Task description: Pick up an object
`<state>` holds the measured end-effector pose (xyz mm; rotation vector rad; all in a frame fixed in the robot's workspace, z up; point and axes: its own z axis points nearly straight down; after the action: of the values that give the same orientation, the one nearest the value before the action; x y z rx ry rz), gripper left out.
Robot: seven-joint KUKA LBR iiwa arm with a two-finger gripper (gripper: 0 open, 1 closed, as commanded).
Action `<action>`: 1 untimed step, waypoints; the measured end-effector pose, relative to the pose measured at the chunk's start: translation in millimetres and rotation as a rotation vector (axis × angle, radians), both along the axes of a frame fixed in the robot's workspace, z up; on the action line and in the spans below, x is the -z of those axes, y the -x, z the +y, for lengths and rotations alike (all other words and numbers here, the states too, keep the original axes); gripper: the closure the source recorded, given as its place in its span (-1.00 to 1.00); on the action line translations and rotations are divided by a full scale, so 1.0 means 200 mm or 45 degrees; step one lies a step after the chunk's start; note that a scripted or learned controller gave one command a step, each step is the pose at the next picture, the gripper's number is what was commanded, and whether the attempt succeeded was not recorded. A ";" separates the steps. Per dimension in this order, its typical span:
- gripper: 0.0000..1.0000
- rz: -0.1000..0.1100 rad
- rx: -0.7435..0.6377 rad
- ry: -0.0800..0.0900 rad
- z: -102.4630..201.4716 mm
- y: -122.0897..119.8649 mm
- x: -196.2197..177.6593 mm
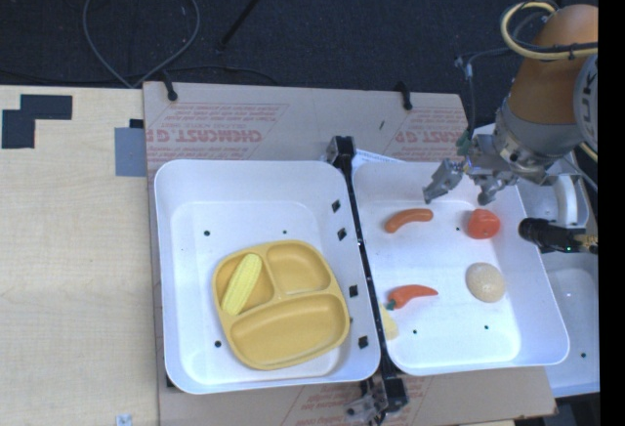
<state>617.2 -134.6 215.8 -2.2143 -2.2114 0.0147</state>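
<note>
— What lay nearest you?

— In the left bin (186, 219), a yellow divided plate (283, 309) with a corn cob (241, 283) in its upper-left compartment. In the right bin (532, 336), a chili pepper (411, 295) near the divider, a pale round potato (485, 281) well to its right.

— And farther back?

— A sausage (407, 219) and a red tomato (481, 223), apart from each other. Above them hung the gripper (467, 182), fingers spread, nothing between them, just past the tomato at the bin's far edge.
</note>
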 end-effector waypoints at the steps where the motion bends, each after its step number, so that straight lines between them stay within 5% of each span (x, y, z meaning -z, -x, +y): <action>1: -1.00 -0.016 -0.002 0.002 0.00 -0.01 -0.04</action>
<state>619.7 -134.7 224.4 -2.2194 -2.2202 0.0025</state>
